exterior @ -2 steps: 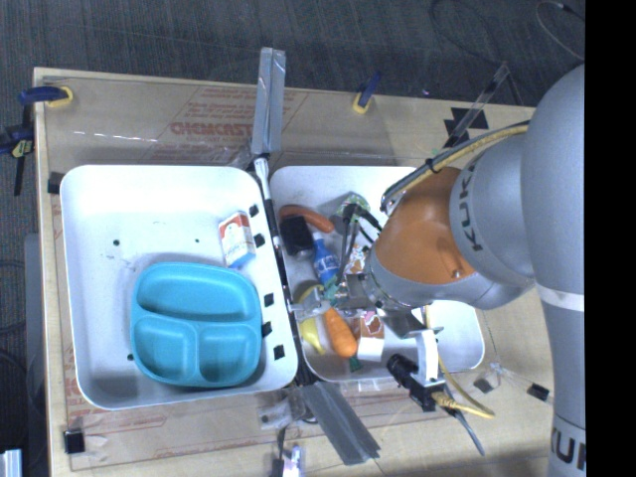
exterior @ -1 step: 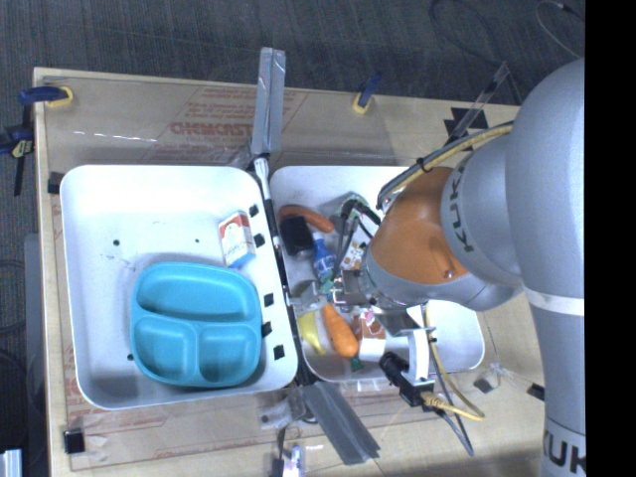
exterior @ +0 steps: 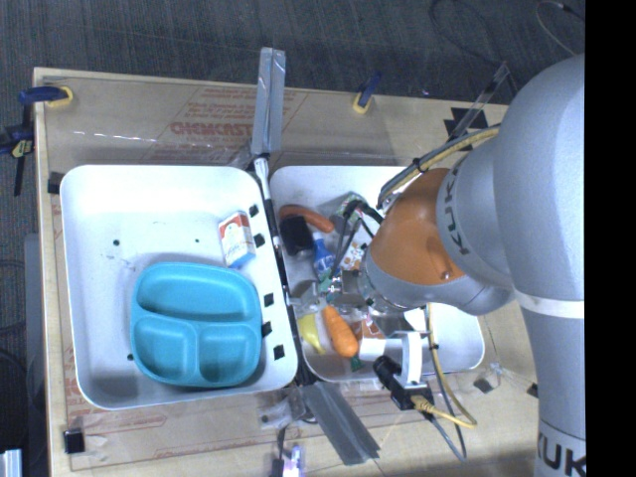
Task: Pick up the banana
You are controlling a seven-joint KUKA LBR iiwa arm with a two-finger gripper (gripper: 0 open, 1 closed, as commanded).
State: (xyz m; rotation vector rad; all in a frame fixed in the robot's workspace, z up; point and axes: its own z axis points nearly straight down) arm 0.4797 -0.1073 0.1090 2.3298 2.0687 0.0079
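You can't see the hand: the arm's wrist (exterior: pixel 417 256) covers it. The banana (exterior: pixel 310 332) shows as a yellow sliver beside the carrot (exterior: pixel 341 334). Items under the wrist are too cluttered to identify.

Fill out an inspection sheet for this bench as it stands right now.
Surface: wooden bench bearing two white bins side by side, left bin and right bin.
Job's things: banana, yellow, in the right bin by the divider, partly covered by a carrot.
Clutter: blue divided tray and small red-and-white carton in the left bin; black object and other small items in the right bin.
Gripper: hidden under the arm's orange band over the right bin; state cannot be told.
Cables: yellow cable at the bench front, more along the arm.
Surroundings: dark floor; blue clamps on the bench edge.
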